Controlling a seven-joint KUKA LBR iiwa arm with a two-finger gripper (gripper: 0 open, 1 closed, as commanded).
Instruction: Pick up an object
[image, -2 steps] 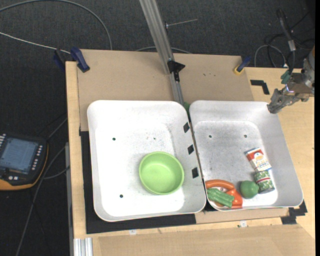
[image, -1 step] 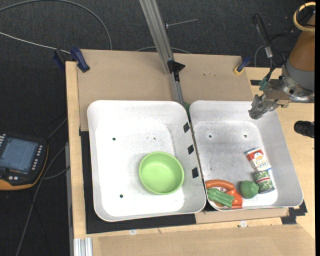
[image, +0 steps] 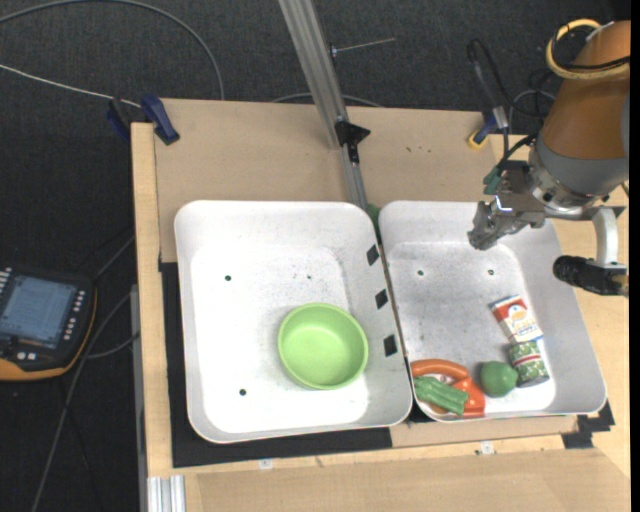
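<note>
Tool (image: 484, 236): hovering over right bin (image: 440, 290) rear, finger state indiscernible | right bin front: holding carton (image: 515, 320), can (image: 529, 363), green ball (image: 497, 378) | left bin (image: 250, 270): holding green bowl (image: 321, 346)

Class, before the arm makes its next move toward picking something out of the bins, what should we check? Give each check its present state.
1. Gripper carries nothing yet: ok, nothing shows at its tip.
2. Gripper is over the bin holding the targets: ok, it hangs above the far end of the right bin.
3. Targets are within the bin: ok, the green ball, the red-and-white packet and the small can lie at its near end.
4. Gripper is above a target: not ok, the items lie well nearer the camera.
5. Fingers ready to grasp: cannot tell.
6. Green bowl is out of the way: ok, it sits in the left bin.
</note>
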